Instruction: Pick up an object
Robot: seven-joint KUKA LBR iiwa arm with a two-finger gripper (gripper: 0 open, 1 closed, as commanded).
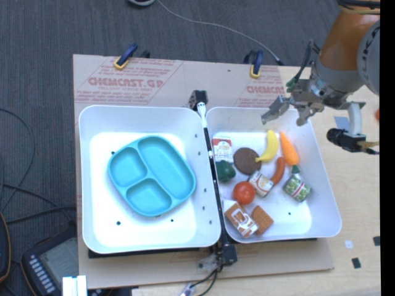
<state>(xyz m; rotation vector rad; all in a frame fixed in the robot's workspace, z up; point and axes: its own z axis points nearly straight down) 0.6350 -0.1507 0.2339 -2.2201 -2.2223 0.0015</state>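
Pincer: the pincer (289, 113) hangs spread open with nothing between its fingers, over the far rim of the right bin (325, 184).
Nearest thing: the banana (270, 147) and the carrot (288, 148) lie just below the pincer in the view, toward the bin's middle.
Long axes: both run roughly from far to near; the banana curves.
Further out: the brown cookie (247, 160), the tomato (244, 193) and the green bottle (297, 187) crowd close by.
Left bin: the left bin (99, 227) holds a blue divided plate (151, 174), well apart.
Judgement: a short descent toward the near side likely reaches the banana or the carrot first.
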